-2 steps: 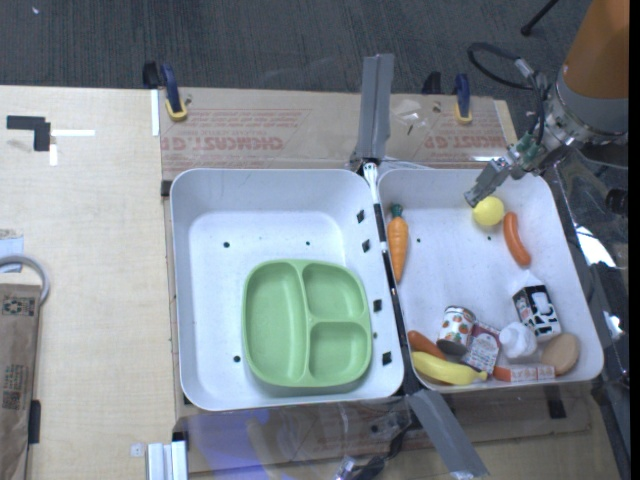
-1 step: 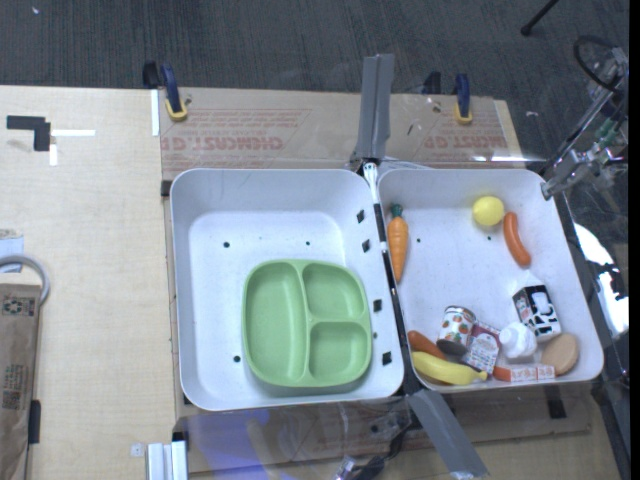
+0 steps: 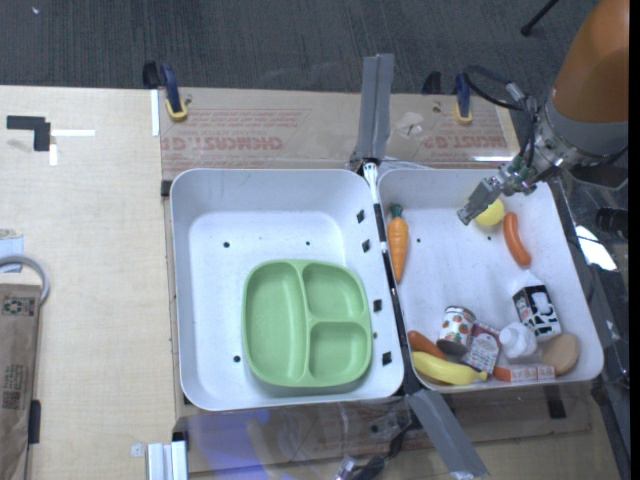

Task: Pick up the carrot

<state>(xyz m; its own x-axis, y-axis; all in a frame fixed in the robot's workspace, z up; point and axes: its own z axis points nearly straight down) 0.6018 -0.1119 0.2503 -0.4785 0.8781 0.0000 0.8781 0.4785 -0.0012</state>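
Note:
The carrot (image 3: 397,244), orange with a green top, lies lengthwise in the right bin (image 3: 440,268) against its left wall, green end pointing to the back. My gripper (image 3: 479,207) hangs at the bin's back right, roughly 80 pixels to the right of the carrot and apart from it. Its tip is right at a small yellow fruit (image 3: 491,215); I cannot tell whether it grips that fruit.
An orange-red sausage (image 3: 516,239) lies just right of the yellow fruit. The bin's front holds a banana (image 3: 447,370), a small can (image 3: 456,326), a red packet (image 3: 484,348), a black-and-white bottle (image 3: 536,312) and a brown roll (image 3: 562,352). A green divided plate (image 3: 306,322) sits in the left bin (image 3: 200,268).

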